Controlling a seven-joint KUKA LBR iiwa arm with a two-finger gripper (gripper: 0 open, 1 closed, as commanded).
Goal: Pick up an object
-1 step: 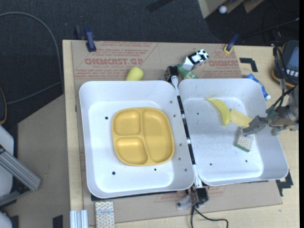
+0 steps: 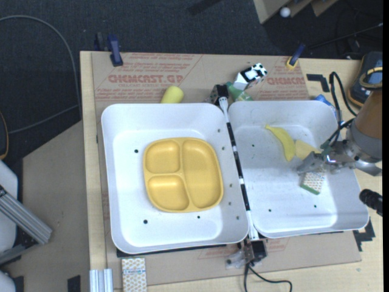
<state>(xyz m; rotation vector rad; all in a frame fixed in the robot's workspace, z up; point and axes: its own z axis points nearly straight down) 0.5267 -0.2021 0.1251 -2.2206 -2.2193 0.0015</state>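
Presently lying in the right bin [image 2: 267, 221]: a yellow banana [image 2: 284, 141] toward its far edge and a small patterned packet [image 2: 312, 182] near its right edge. The gripper [image 2: 317, 162] is hovering between them, just beside both; its finger state cannot be told. A yellow divided plate [image 2: 182, 175] is sitting mid-left bin [image 2: 121, 218]. A yellow cylinder [image 2: 172, 94] is resting beyond that bin's far edge.

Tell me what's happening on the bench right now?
The arm reaches in from the right, its gripper low in the right bin, by a yellow banana-like piece and a small patterned sponge-like item. Whether it holds either is unclear. The left bin holds a yellow divided plate.
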